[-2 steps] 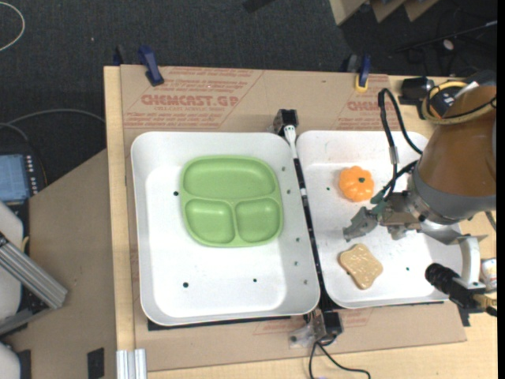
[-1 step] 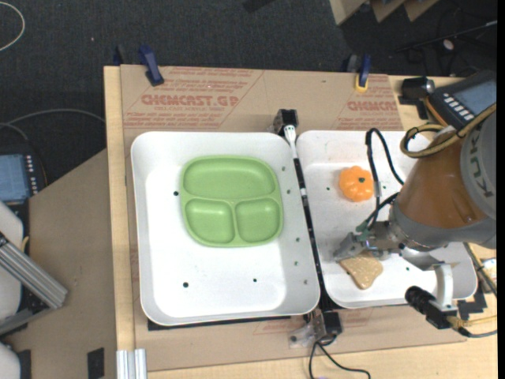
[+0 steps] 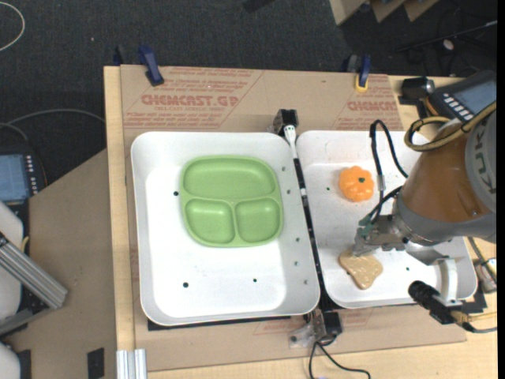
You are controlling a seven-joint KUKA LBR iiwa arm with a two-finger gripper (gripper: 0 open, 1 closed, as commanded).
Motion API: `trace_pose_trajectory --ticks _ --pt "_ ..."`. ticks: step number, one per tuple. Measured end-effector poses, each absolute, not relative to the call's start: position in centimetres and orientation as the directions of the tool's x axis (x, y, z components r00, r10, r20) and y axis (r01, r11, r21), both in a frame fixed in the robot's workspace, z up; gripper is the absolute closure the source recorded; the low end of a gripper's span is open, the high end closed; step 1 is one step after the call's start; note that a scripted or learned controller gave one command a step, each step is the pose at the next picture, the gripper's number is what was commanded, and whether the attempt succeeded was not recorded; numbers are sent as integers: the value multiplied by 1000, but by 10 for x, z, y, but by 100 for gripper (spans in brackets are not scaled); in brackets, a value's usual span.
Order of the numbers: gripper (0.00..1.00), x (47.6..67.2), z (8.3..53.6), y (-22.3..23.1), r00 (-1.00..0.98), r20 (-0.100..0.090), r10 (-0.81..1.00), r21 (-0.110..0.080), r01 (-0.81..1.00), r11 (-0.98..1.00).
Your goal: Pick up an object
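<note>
- Grey arm with an orange band reaches in from the right, bent low over the right bin (image 3: 331, 287).
- Gripper (image 3: 364, 245) points down, just above a tan cookie-shaped piece (image 3: 362, 271); whether it is open or closed cannot be made out.
- Small orange pumpkin (image 3: 357, 184) sits farther back in the same bin.
- Green divided plate (image 3: 231, 200) lies in the left bin (image 3: 158, 235).

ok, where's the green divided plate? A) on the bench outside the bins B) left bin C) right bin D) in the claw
B: the green divided plate lies flat in the left bin, while the claw is over the right bin.
</note>
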State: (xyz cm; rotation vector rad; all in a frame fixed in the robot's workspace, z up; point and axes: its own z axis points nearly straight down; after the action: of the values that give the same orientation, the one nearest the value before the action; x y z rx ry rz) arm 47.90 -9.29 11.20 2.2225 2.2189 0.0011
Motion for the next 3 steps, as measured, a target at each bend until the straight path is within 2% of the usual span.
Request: trace_pose_trajectory --ticks 1,2,3 --pt "100 495 189 -31 -6 0 1000 8 1000 6" --pt "100 481 245 65 -12 4 1000 7 1000 12" --pt "100 481 397 93 -7 6 1000 19 1000 7"
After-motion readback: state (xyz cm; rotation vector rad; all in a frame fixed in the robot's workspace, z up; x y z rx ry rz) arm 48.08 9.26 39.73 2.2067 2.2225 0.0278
